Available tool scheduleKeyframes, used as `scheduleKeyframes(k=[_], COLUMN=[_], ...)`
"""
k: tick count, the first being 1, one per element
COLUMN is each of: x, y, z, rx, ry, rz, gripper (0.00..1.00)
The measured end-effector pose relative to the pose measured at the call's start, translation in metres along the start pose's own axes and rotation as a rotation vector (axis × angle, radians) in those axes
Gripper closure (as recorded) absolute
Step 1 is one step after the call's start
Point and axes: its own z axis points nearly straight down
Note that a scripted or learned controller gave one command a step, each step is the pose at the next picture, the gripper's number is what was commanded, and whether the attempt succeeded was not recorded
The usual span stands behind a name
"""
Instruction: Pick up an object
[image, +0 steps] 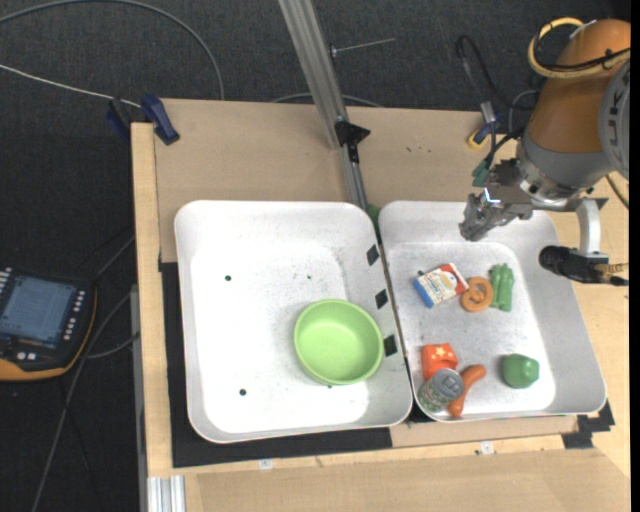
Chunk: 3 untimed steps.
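Observation:
My gripper (482, 219) hangs over the back of the right bin (570, 340), above bare floor and apart from every object. Nothing shows between its fingers. In the right bin lie a blue, white and red carton (438, 284), an orange ring-shaped toy (477, 295), a green toy (502, 286), an orange-red block (438, 357), a round grey lid-like thing (441, 385) with an orange carrot-like piece (466, 387) beside it, and a green pepper-like toy (519, 370). A light green bowl (338, 342) sits in the left bin (230, 300).
A slanted metal pole (325, 90) crosses the bench behind the bins and ends near their shared wall. Blue clamps (155, 117) sit at the bench's back left corner. A handheld control pad (40, 320) lies off the bench at left.

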Motion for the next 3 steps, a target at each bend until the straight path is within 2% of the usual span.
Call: scheduleKeyframes(k=[2, 3], x=[0.110, 0.162], y=[-0.016, -0.045], z=[-0.009, -0.011], rx=[0.005, 0.005], ry=[0.002, 0.002], rz=[-0.004, -0.005], gripper=[1.00, 1.00])
